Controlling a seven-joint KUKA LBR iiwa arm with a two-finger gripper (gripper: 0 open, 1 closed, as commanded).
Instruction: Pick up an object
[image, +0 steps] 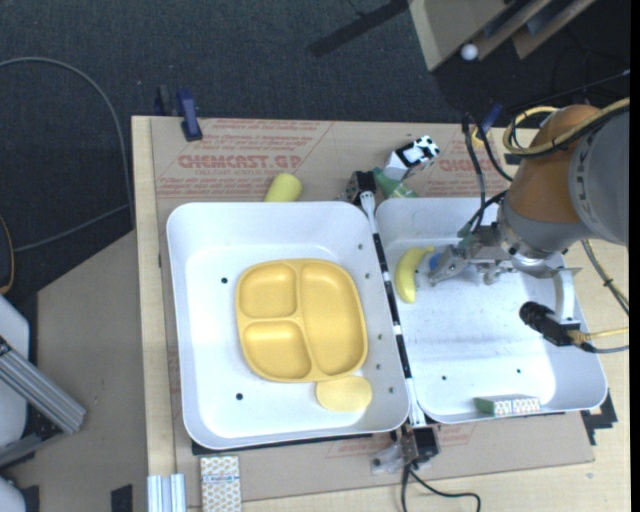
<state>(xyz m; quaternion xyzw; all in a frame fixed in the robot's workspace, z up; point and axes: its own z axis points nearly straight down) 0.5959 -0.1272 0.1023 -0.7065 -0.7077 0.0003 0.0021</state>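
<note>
Two white bins (200, 330), gripper (447, 266) beside yellow banana (407, 273)

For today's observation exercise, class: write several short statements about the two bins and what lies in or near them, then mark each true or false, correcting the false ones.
1. The yellow divided plate lies in the left bin. True.
2. The divided plate has five compartments. False: three compartments show.
3. A yellow banana lies in the right bin, by its left wall. True.
4. The small green and white box sits in the left bin. False: it lies near the front edge of the right bin.
5. A round yellow disc lies beside the plate's front edge. True.
6. The pincer is above the left bin. False: it is over the right bin, close to the banana.
</note>
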